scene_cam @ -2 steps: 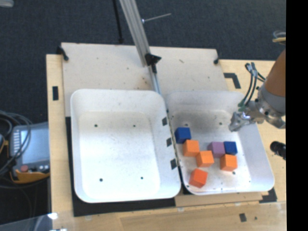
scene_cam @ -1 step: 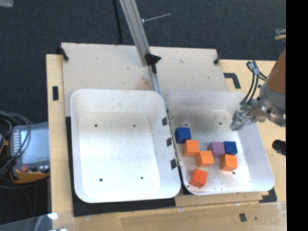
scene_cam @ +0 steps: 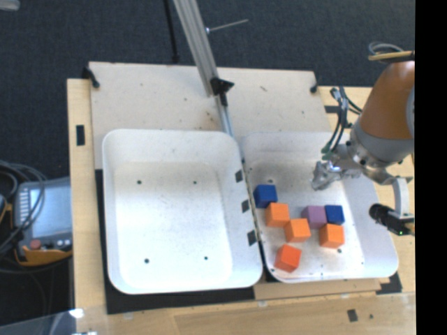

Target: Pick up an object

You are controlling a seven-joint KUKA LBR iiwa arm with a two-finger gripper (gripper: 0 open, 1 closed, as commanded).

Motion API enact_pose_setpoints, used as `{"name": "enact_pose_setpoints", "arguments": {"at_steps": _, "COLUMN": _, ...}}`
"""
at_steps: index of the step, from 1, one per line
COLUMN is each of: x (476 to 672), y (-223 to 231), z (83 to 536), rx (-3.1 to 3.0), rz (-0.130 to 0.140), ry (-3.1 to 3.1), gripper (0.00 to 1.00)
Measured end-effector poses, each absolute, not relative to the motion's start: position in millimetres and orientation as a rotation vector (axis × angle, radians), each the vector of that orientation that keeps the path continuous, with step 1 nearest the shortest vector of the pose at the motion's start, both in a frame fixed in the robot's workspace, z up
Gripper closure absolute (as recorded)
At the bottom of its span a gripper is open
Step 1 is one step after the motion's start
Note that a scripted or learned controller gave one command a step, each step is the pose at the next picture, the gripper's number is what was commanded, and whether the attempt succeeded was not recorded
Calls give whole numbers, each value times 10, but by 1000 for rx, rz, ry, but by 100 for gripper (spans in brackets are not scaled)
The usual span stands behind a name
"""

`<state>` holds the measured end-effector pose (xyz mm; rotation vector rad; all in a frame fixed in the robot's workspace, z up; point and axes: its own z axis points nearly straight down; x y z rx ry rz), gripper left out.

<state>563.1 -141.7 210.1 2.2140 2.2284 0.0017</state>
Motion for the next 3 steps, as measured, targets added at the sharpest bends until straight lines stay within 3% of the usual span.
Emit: {"name": "enact_pose_setpoints", "arguments": {"at_steps": 3, "x": 5798, "y": -14, "z": 2270, "rx": 2217, "rz": 3, "ry": 2225, "gripper": 100}}
